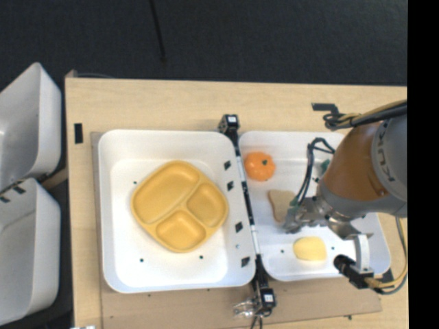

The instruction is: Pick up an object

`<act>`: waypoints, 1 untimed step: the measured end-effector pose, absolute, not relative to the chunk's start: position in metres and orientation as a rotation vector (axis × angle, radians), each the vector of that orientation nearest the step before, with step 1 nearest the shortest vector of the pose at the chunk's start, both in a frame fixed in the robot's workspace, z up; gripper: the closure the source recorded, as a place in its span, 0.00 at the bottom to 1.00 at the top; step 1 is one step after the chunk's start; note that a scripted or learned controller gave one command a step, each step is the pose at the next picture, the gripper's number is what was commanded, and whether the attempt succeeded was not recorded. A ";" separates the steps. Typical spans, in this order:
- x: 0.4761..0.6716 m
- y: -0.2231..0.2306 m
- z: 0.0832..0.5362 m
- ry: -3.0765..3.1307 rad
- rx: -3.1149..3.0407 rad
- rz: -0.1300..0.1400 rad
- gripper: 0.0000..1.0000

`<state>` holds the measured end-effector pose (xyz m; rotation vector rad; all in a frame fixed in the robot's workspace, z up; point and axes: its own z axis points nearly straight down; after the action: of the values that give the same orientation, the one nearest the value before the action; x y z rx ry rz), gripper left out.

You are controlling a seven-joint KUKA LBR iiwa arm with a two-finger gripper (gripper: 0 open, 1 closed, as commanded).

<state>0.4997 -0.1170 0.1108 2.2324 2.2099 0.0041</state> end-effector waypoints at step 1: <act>0.499 -0.111 0.156 2.222 2.214 0.005 1.00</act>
<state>0.4987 -0.1115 0.1563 2.2144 2.2221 0.0052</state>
